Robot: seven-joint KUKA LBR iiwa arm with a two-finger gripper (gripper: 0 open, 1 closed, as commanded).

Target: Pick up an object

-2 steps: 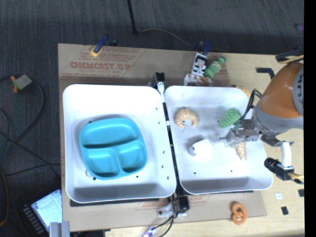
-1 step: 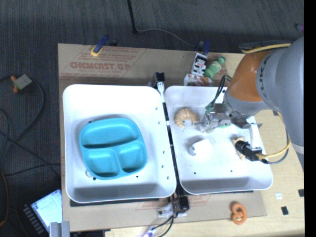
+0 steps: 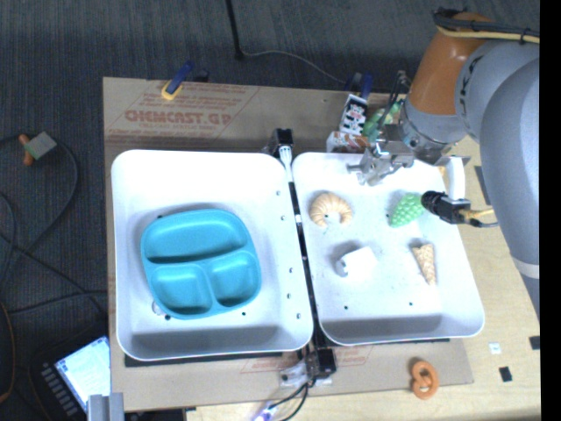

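Hovering at the back edge of the right shallow white bin [image 3: 456, 318], the metal two-finger tool [image 3: 379, 167] carries nothing between its fingers that I can see; whether they stand wide or narrow I cannot tell at this angle. Step in hand, as I judge it: approach or selection, no grasp made.

Candidates in the right bin, nearest outward: a cream spiral seashell [image 3: 330, 209] in front and to the left of the tool; a green bumpy toy [image 3: 406, 210] in front and to the right, just beside a black-and-yellow fitting at the bin wall; a small white cup-like piece [image 3: 354, 260] near mid-bin; a tan cone-shaped shell [image 3: 425, 262] toward the right wall. All lie apart from each other.

Next move likely calls for shifting forward over one item, then a straight descent.

Arm pose: grey link with orange band [image 3: 443, 60] enters from the right, wrist angled down-left toward the bin.

The left white bin [image 3: 131, 182] holds a blue divided plastic tray [image 3: 200, 261]. Both bins rest on the cardboard-covered surface [image 3: 175, 112].
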